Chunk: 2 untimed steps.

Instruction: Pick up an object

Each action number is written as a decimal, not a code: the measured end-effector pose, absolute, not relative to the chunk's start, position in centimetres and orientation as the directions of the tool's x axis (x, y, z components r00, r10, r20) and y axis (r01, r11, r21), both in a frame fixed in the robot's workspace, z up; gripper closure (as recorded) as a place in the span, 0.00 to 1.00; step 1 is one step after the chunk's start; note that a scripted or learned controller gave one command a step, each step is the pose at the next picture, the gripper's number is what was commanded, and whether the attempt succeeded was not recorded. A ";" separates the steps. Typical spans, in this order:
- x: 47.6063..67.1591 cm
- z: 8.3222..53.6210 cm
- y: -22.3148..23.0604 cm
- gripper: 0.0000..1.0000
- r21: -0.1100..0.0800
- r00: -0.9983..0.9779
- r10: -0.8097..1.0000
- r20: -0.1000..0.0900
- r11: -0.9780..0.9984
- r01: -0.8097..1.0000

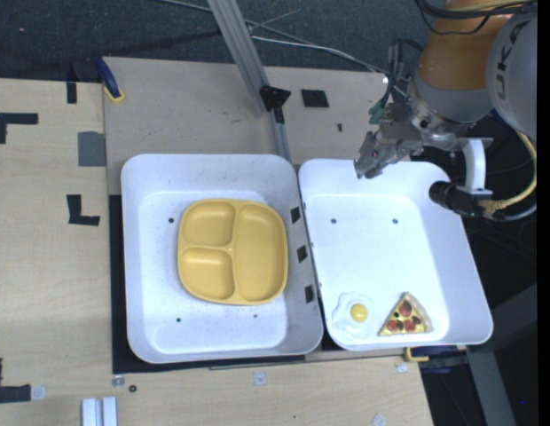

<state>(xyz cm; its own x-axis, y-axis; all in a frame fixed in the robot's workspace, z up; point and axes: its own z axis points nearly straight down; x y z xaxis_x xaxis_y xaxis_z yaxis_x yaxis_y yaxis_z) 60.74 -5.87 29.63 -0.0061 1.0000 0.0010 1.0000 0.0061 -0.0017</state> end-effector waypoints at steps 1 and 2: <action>59.5 28.7 -1.1 1.00 -0.002 -0.005 1.000 0.000 0.005 1.000; 59.3 26.4 4.8 1.00 -0.004 -0.006 1.000 0.000 0.006 1.000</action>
<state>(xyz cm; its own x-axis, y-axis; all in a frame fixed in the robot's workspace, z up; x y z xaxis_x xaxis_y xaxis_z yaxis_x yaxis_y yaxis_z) 59.29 4.80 26.40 -0.0058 1.0000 -0.0003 1.0000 0.0058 -0.0037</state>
